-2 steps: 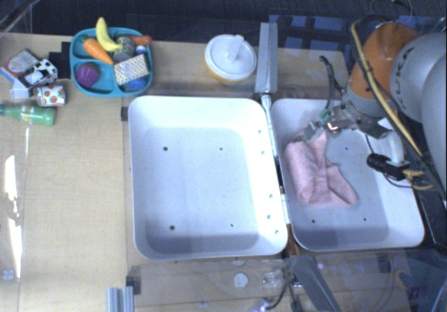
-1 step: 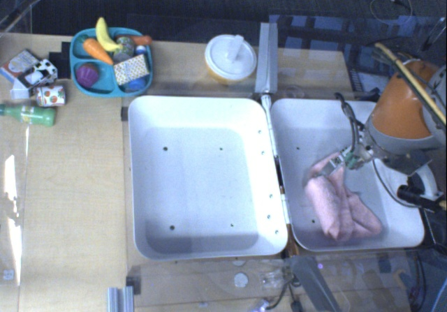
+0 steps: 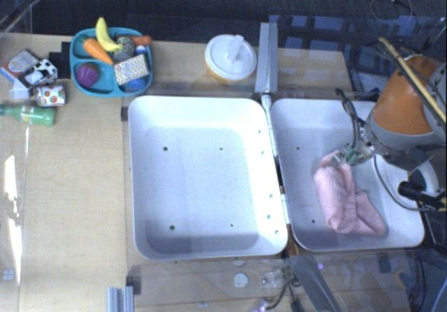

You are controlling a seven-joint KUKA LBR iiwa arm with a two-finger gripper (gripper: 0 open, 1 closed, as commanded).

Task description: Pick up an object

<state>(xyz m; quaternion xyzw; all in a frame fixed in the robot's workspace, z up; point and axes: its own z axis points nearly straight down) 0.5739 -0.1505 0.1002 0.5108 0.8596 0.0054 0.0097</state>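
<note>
A pink cloth [image 3: 346, 197] is seen crumpled in the right bin [image 3: 307, 230], over toward its right side. The gripper [image 3: 350, 156] is parked right at the cloth's top edge, but open or closed can't really be made out. The left bin [image 3: 202, 178] is alongside, on the table [image 3: 63, 192]

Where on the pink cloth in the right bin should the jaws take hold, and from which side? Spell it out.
Probably the bunched upper end of the pink cloth, coming straight down from above. It lies limp on the floor of the right bin, and that raised fold gives the gripper something to pinch; the lower part lies flatter.
</note>
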